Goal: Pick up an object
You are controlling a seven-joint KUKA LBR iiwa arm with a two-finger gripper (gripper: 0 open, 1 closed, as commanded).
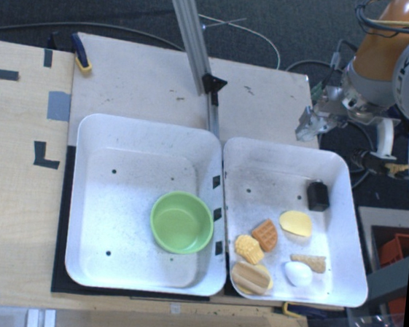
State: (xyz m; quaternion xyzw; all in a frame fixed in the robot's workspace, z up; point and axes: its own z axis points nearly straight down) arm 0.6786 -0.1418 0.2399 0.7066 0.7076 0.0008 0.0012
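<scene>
My gripper (310, 127) hangs above the bench just behind the far edge of the right bin (286, 155), near its back right corner. It is well clear of the objects. In the right bin lie a black block (318, 195), a yellow round piece (296, 224), a waffle-like brown piece (265, 234), a yellow corn-like piece (249, 248), a hot dog (251, 277), a white egg-like piece (297, 274) and a tan cone-shaped piece (309, 262). A green bowl (181, 222) sits in the left bin (119, 142).
A slanted metal pole (195, 37) with a black clamp stands behind the bins, near where they meet. Cables lie on the dark floor at the back. A yellow-and-blue clamp (80, 53) sits at the board's far left corner.
</scene>
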